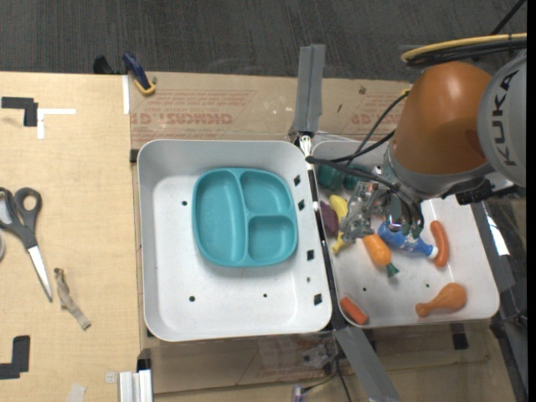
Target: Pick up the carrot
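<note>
Carrot (378, 251) lies in the right bin (477, 301), just under our gripper (381, 216).
We cannot tell how the gripper is set. Toys crowd close around the carrot, so we think we could grab the blue toy (404, 237) or knock the carrot away.

We see the carrot (378, 250): small, orange, green stub at its lower-right end, lying flat and slanted, right of frame centre in the right bin (477, 308), among other toy foods.
</note>
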